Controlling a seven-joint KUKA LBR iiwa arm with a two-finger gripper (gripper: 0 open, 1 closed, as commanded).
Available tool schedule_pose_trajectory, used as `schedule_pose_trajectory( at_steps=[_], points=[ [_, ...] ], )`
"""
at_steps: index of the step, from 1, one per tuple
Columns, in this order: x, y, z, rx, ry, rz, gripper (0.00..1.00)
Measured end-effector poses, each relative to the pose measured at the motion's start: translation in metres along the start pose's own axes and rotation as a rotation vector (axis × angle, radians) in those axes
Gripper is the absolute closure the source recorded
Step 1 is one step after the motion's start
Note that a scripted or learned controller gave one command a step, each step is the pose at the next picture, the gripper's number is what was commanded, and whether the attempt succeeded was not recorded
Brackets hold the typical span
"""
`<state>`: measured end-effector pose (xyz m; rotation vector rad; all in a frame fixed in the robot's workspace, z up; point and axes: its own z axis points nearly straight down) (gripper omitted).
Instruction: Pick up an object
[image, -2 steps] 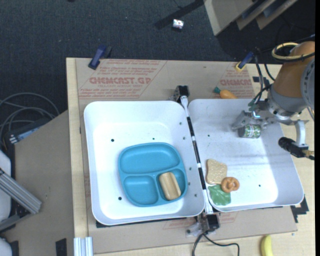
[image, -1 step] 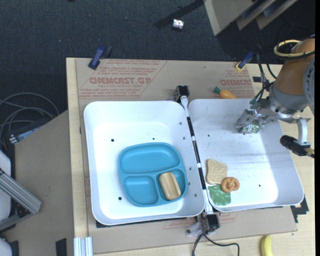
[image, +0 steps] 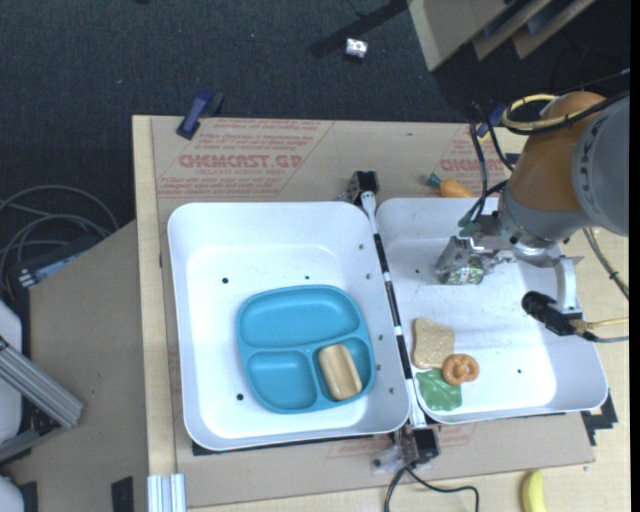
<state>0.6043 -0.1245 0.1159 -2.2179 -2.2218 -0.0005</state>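
Counter (image: 250, 160) bins lay side by side; your claw (image: 463, 262), grip unreadable, hovered at twelve o'clock of the bread (image: 432, 342); descend squarely.

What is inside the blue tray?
A tan bread roll lies in the lower right compartment of the blue tray. The roll covers the tray floor beneath it, so nothing there can be seen.

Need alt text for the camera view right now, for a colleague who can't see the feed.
The grey arm's hand is low in the right bin, near its far left corner; a toast slice, a small doughnut and a green item lie at that bin's near left. The left bin holds a blue divided tray with a bread roll in one compartment.
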Motion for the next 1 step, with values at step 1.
schedule_pose_trajectory(
  at_steps=[1],
  points=[
    [0.0554,0.0206,-0.0697,-0.004,-0.001,0.0,1.0]
  ],
)
